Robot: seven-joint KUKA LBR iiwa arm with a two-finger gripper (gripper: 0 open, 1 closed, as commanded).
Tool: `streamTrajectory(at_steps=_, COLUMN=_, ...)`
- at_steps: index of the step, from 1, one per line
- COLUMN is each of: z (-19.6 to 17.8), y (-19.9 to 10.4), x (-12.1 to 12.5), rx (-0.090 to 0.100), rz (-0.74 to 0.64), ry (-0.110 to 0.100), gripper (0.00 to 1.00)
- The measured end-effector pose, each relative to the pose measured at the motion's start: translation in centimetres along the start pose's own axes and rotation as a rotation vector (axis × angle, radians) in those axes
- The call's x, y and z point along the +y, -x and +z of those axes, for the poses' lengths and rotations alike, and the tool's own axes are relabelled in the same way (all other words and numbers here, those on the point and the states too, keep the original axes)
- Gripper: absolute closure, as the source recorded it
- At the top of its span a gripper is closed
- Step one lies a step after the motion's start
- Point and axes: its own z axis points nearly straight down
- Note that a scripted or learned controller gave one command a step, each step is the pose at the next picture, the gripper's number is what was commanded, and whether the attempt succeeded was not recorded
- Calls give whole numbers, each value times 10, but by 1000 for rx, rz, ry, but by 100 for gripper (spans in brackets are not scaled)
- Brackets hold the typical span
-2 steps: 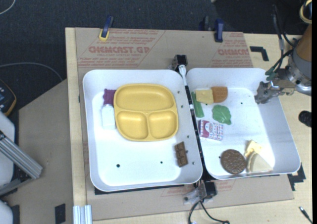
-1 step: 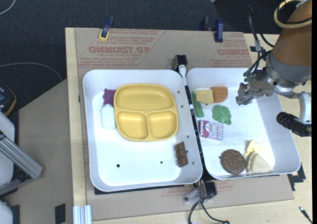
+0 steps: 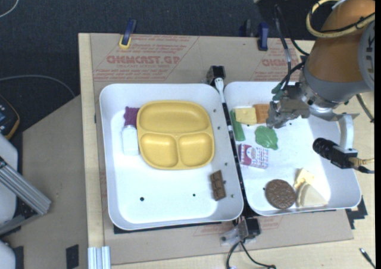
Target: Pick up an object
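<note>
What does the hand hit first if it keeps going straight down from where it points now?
Probably the green piece, which lies just below the hand in the right bin. The orange block sits close beside it and could be clipped instead; depth is hard to judge from this slanted view.

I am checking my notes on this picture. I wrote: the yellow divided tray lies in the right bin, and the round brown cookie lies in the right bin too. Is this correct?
Not quite. The camera view shows the yellow divided tray in the left bin, not the right one. The round brown cookie does lie in the right bin, near its front edge.
</note>
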Motion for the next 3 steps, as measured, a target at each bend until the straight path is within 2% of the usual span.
streamTrajectory(at_steps=1, z=20, y=-28, x=-10, rx=-1, rz=3, ry=-2, gripper=100)
streamTrajectory(at_steps=2, z=0, y=-36, x=-6, rx=-3, rz=3, ry=5, gripper=100)
streamTrajectory(at_steps=3, z=0, y=-30, x=-5, rx=-3, rz=5, ry=4, gripper=100)
